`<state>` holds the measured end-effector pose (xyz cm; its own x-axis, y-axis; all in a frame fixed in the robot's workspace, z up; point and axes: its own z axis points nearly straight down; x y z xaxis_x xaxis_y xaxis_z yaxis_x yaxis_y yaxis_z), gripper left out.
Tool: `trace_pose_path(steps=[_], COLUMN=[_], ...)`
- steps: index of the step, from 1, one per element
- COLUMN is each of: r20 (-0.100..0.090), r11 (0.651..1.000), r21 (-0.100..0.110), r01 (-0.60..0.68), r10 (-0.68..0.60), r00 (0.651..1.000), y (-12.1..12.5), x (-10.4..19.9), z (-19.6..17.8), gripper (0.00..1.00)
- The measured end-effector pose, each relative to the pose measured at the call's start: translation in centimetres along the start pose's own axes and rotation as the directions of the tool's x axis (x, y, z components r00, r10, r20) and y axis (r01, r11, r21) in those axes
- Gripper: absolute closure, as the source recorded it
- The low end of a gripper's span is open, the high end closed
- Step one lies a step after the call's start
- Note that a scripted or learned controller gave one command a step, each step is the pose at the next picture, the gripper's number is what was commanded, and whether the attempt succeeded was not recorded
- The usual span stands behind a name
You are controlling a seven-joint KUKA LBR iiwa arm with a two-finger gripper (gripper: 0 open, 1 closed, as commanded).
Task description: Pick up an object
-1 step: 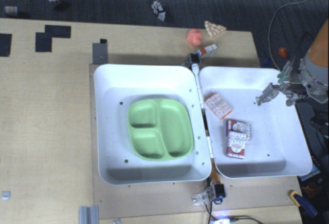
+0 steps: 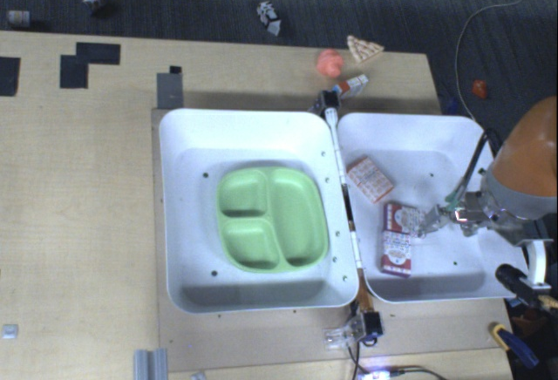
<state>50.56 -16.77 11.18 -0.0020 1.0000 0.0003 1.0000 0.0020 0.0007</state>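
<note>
In the right bin [image 2: 436,132] lie two flat packets: a red and white box [image 2: 398,238] near the left wall and a smaller pinkish checked packet [image 2: 370,179] above it. My gripper [image 2: 425,221] reaches in from the right, low in the bin, with its tip right at the upper right edge of the red and white box. The left bin [image 2: 187,195] holds a light green divided tray [image 2: 271,216].
On the bench behind the bins lie a pink ball [image 2: 330,63], a wedge-shaped toy [image 2: 364,48] and a small tube [image 2: 353,86]. A cable [image 2: 478,152] runs down to the wrist. Clips sit below the bins' front edge [image 2: 353,333].
</note>
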Motion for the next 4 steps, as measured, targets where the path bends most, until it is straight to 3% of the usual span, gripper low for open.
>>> trace_pose_path(steps=[1,2,3,4], r20=[0.003,0.004,0.004,0.004], r11=[1.0,1.0,1.0,1.0], r21=[-0.009,-0.016,-0.015,-0.019], r01=[0.0,0.001,0.002,0.004], r10=[0.0,-0.001,-0.002,-0.004], r00=[1.0,1.0,1.0,1.0], y=[-1.6,-1.4,-1.4,-1.2], x=[5.1,5.1,5.1,5.2], z=[2.5,1.3,1.3,0.3], gripper=[0.0,1.0,0.0,1.0])
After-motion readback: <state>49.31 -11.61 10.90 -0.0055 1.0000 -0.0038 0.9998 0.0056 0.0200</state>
